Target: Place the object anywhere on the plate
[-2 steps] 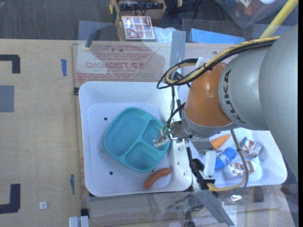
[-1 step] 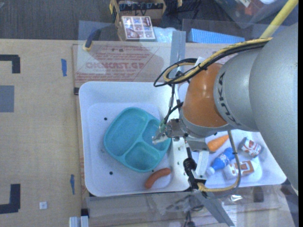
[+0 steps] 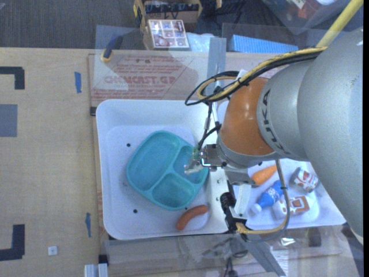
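Note:
A teal plate [image 3: 158,169] with three compartments lies tilted in the left bin [image 3: 115,126]. The gripper [image 3: 195,163] hangs over the plate's right edge, under the orange band of the arm. The wrist hides most of it. A sausage [image 3: 192,216] lies in the left bin just below the plate, near the front wall. In the right bin, a carrot [image 3: 266,173] pokes out from under the arm.
The right bin [image 3: 323,212] also holds a blue and white bottle [image 3: 266,200] and small red and white packages [image 3: 304,179]. The grey arm [image 3: 323,97] covers most of that bin. Boxes and a transparent sheet [image 3: 144,79] lie behind the bins.

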### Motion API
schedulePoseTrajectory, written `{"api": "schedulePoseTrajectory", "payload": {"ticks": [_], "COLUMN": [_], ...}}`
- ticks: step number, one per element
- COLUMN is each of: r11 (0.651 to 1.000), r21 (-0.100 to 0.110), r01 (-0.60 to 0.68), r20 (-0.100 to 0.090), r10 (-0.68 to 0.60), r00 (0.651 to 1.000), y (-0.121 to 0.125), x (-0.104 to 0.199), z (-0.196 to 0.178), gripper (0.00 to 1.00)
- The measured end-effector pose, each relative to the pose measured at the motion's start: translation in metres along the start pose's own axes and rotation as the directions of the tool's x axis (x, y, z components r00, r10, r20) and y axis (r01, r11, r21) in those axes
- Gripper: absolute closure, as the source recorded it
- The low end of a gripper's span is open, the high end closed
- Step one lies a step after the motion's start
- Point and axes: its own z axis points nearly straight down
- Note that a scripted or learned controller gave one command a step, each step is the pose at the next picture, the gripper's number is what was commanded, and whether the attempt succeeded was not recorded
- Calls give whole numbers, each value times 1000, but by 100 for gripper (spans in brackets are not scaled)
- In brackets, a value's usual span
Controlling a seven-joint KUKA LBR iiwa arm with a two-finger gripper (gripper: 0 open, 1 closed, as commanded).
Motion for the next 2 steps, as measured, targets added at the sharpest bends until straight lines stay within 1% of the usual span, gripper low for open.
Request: {"api": "schedulePoseTrajectory", "payload": {"ticks": [1, 2], "r11": [999, 996], "r21": [-3, -11], "r01": [-32, -84], "r20": [0, 1], "r10": [32, 84], "r00": [999, 996], "y": [1, 2], "x": [3, 6], "z": [1, 2], "gripper": [0, 0]}}
